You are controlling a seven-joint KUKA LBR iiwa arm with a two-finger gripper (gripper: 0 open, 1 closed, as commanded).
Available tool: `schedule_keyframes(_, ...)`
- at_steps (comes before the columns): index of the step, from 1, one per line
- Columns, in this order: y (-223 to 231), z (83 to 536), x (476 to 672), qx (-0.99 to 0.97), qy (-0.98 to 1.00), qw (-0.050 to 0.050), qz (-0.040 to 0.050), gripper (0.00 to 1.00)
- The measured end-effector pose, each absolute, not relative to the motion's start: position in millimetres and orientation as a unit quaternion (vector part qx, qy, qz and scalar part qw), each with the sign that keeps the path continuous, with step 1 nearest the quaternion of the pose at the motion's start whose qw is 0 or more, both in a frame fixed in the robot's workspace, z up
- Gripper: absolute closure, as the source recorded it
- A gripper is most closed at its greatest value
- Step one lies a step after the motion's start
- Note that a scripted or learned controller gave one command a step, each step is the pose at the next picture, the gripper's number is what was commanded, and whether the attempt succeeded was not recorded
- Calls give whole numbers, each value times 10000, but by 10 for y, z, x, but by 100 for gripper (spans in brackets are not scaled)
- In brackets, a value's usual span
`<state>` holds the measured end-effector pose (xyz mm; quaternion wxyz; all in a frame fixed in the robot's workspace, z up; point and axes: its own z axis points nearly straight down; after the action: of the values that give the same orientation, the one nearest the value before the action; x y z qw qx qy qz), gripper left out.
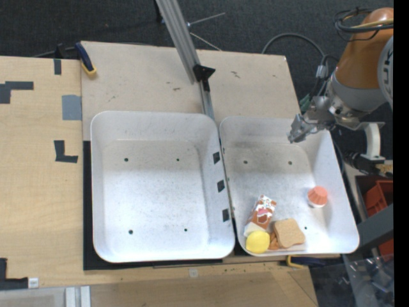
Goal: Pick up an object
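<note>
Worktop (147, 82): pale wood, two white bins side by side.
Jaws (298, 133): low over right bin (268, 165), far corner; whether spread or pressed, cannot tell.
Right bin: orange-capped piece (317, 197), tan block (289, 233), yellow ball (257, 242), red-white packet (262, 211) at near edge.
Left bin (153, 184): bare white.

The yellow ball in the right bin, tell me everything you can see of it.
The yellow ball is small, round, plain and matte, perhaps foam or a toy lemon. It lies at the near edge of the right bin, by the left corner. It touches the white-and-brown packet behind it and sits close beside the tan bread-like slice.
</note>
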<state>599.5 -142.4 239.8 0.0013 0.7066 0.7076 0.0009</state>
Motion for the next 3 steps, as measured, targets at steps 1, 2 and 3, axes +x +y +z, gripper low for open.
schedule_keyframes(1, -955, 2368, 5988, 7052, 7090, -9, -1, 100)
schedule_keyframes(2, -394, 2434, 6032, 7047, 7095, -13, 3, 100)
schedule_keyframes(3, 151, 2491, 6125, 7046, 7096, -8, 5, 100)
